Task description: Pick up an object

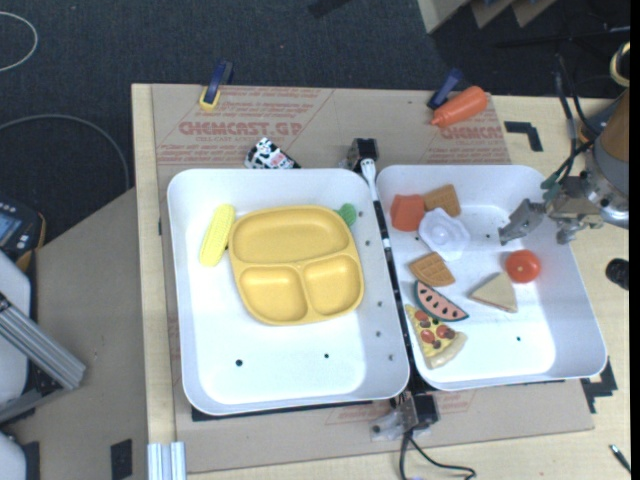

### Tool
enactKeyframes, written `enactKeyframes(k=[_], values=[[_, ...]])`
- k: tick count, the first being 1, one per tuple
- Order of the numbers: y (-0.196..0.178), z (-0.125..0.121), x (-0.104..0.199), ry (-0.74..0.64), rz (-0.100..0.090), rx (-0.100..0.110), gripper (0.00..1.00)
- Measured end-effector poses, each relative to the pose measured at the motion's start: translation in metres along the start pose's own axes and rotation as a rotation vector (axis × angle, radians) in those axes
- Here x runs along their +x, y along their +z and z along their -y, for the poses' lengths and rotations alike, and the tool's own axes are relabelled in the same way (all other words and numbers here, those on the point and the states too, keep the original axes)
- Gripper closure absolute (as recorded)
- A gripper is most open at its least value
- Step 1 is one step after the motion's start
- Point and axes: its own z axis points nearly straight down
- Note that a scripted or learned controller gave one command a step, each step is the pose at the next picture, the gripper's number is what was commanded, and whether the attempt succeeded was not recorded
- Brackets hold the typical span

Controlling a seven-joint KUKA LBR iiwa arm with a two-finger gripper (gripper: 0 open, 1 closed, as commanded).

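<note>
On the bench (300,118), beyond the bins, a blue and yellow clamp (213,86) sits at the far left edge, and a black-and-white cow toy (270,155) lies just behind the left bin. An orange carrot toy (459,106) rests behind the right bin, beside a blue clamp (444,88).

1 fixed overhead camera, slanted over both bins (190,298)

Red tomato (522,265) in the right bin, tan bread triangle (495,293) just beside it, watermelon slice (439,304), pizza slice (437,339) lying flat
</note>
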Motion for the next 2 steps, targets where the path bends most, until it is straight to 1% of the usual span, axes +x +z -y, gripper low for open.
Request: enactKeyframes(k=[1, 2], values=[[-0.007, -0.003, 0.0, -0.003, 0.003, -0.014, 0.0], [0.036, -0.006, -0.004, -0.003, 0.001, -0.009, 0.0]])
